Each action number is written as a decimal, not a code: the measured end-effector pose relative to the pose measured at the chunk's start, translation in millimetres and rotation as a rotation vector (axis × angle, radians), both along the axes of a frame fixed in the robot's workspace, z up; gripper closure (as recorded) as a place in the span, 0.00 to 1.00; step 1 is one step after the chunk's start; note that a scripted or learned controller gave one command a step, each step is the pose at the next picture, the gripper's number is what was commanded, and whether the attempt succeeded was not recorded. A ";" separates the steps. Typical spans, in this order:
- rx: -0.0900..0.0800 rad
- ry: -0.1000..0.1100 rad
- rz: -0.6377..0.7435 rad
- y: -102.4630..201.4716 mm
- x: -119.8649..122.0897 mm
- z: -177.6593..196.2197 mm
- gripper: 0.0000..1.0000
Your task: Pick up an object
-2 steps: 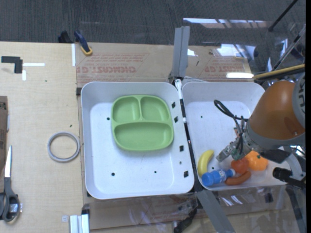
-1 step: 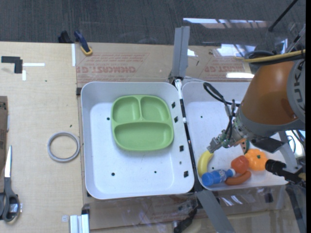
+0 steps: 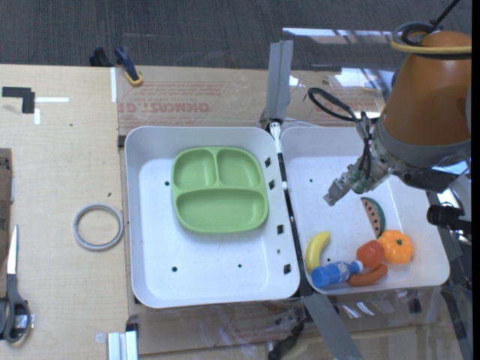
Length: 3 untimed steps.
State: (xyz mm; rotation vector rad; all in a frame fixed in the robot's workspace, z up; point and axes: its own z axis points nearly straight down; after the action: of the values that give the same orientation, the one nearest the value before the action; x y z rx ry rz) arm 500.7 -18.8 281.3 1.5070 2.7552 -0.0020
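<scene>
Arm over right bin, toy food clustered at bin's lower right

Gripper [image 3: 334, 193] hangs mid-frame right above bare floor of right bin [image 3: 315, 163], nothing btwn its fingers; opening too small to tell. Watermelon slice [image 3: 373, 215] just right of it; below lie orange [image 3: 397, 247], tomato [image 3: 370, 252], banana [image 3: 317, 247], blue bottle [image 3: 332, 274], sausage [image 3: 365, 276]. Left bin [image 3: 150, 223] holds green divided plate [image 3: 220, 190]. Tape ring [image 3: 98, 226] & scissors [image 3: 10, 306] at frame left
</scene>
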 end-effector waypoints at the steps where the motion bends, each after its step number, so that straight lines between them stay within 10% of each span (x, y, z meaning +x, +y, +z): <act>1: 0.000 0.002 -0.197 -49.6 -22.3 -6.7 1.00; 2: -0.001 0.001 -0.164 -36.0 46.3 -29.6 1.00; 3: 0.000 -0.001 0.202 -1.6 38.6 20.4 1.00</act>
State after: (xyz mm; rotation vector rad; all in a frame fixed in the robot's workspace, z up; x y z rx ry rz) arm 539.2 -20.5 301.7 1.2205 2.8925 -0.0009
